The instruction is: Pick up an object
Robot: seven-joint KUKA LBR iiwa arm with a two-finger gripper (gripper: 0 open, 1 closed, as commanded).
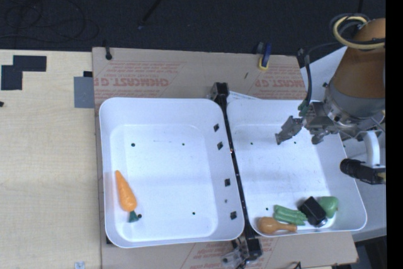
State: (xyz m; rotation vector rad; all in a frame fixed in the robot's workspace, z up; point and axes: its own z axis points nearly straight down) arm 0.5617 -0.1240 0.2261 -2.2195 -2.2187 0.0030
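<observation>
Two shallow white bins side by side on a cardboard-covered bench [189, 75]. Left bin [110, 135]: one orange toy carrot [125, 191] with a small green top, lying near the left wall toward the front. Right bin [356, 214]: a cluster against the front wall, made up of an orange pear-shaped piece [276, 225], a green pod-like piece [289, 215] just beside it, a black block [312, 210] touching that, and a lighter green piece [329, 204] at the right end. Grey arm [359, 66] reaching in from the right, gripper [288, 131] hovering over the rear half of the right bin, well apart from the cluster. Nothing between its fingers; spread or closed, impossible to tell.
</observation>
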